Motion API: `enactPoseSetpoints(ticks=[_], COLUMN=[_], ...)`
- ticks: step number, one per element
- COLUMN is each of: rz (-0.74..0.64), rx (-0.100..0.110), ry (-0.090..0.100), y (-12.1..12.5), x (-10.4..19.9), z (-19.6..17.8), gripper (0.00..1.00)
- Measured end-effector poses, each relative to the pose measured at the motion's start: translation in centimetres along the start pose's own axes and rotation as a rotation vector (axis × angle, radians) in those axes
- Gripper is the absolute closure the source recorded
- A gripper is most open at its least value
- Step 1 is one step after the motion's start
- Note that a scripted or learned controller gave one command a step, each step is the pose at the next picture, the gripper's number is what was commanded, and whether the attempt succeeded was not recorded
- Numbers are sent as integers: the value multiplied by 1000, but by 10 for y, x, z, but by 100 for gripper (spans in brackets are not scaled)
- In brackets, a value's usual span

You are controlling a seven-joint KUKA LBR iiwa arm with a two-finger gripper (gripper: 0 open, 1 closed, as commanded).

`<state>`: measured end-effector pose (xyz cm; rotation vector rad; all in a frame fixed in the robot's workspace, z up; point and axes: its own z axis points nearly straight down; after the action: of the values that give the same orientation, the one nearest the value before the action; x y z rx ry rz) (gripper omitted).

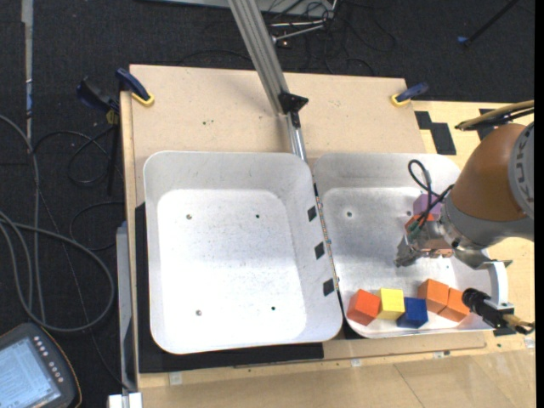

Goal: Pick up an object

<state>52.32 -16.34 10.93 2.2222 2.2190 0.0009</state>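
Along the front wall of the right bin (365,181) lie several small blocks: an orange one (365,305), a yellow one (392,302), a blue one (414,313) and two more orange ones (437,293) (455,305). A pink object (422,204) peeks out beside the arm's wrist at the bin's right side. My gripper (410,254) hangs low over the bin floor, just above and behind the row of blocks, with no block seen between its fingers. The arm's orange band (493,172) covers the bin's right part.
The left bin (170,177) stands beside the right one on the tan bench. A metal pole (259,45) slants down to the bins' shared rear edge. Clamps (136,87) (410,94) sit at the bench's rear corners.
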Motion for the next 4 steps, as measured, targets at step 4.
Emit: enactPoseSetpoints(ticks=[4], rz=[-10], rx=[1], ry=[2], y=[24], x=[45], z=[-146], gripper=[100])
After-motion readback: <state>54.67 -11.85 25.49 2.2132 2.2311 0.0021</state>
